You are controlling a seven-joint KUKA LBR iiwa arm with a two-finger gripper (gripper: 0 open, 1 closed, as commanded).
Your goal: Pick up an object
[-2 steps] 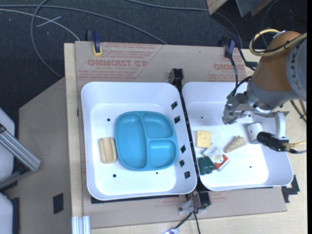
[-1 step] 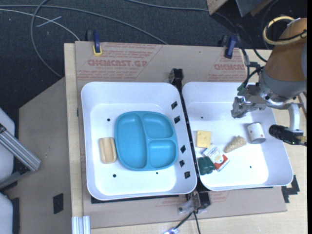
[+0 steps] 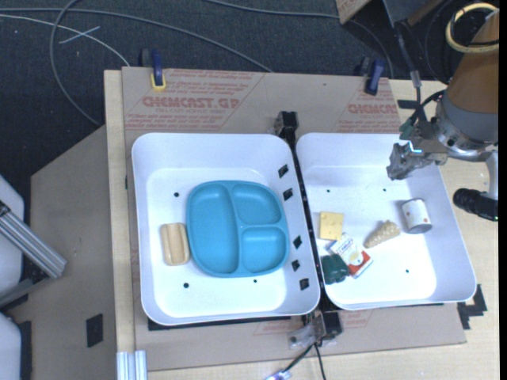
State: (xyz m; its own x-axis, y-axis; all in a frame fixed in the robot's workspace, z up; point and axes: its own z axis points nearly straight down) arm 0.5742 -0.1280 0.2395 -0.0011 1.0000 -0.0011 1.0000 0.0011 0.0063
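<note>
Gripper [image 3: 402, 167] first: I am seeing it hanging over the upper right part of the right bin [image 3: 451, 287], and I cannot tell how it is set, since it is reading as one small dark-and-grey clump from up here. Nothing is showing in its grasp. The arm [image 3: 474, 93] is reaching in from the right edge, its orange band sitting above the grey wrist.

Below the gripper, and apart from it, I am watching a small silver cylinder [image 3: 415, 215] lying on its side on the bin floor. Just beside it to the left, a tan wedge-shaped piece [image 3: 382, 233] is lying at a slant. Further left, a yellow cheese-like square [image 3: 330, 226] is resting near the bin's left wall. Under that, a red and white packet [image 3: 353, 257] is lying tilted, touching a dark green object [image 3: 333, 270] at its left.

In the left bin [image 3: 150, 212], a blue divided plate [image 3: 236, 227] with three compartments is taking up the middle, and a tan bread-like block [image 3: 174, 243] is lying just beside its left rim.

Both bins are sitting side by side on a brown board [image 3: 206, 93] printed with red lettering, held at the far edge by two blue clamps [image 3: 157, 66]. Thin cables [image 3: 95, 22] are trailing over the dark floor beyond.
</note>
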